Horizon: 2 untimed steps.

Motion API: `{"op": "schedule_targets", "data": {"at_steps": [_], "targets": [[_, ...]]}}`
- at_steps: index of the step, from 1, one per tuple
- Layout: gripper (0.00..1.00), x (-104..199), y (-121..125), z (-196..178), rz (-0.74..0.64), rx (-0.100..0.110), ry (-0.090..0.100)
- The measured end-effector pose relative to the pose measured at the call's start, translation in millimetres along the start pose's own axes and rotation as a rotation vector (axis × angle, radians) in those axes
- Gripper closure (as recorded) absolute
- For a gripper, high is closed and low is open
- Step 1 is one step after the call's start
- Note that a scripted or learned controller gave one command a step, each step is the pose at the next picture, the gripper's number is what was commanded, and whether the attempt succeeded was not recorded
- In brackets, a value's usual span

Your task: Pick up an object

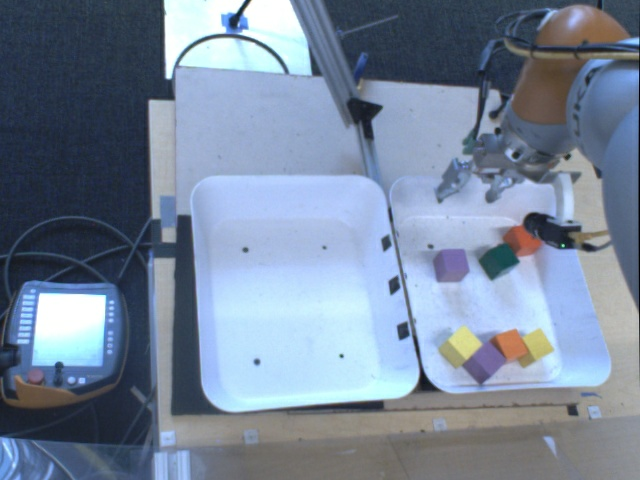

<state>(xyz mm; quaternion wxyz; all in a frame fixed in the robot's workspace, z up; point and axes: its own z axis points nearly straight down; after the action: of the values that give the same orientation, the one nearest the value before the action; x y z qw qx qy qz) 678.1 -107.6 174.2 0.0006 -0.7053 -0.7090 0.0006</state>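
The right shallow white plastic bin (590, 343) held seven small blocks. A purple cube (451, 265), a dark green cube (498, 261) and an orange-red block (521, 240) lay in a row across its middle. A yellow cube (462, 346), a second purple cube (484, 362), an orange cube (511, 344) and a second yellow cube (537, 345) clustered near its lower edge. The left white bin (290, 288) adjoined it on the bench (250, 118). A grey handheld control pendant (62, 343) sat at lower left. The grey arm with orange band (560, 58) reached from the upper right. Its claw (478, 183) hung over the right bin's upper rim, fingers apart, holding nothing, well above the blocks. No block showed a distinct long axis.
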Motion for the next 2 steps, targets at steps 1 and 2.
{"op": "schedule_targets", "data": {"at_steps": [1,2], "targets": [[0.0,5,-2,61,0.0,0.002,0.0],[0.0,6,-1,84,0.0,-0.002,-0.001]]}}
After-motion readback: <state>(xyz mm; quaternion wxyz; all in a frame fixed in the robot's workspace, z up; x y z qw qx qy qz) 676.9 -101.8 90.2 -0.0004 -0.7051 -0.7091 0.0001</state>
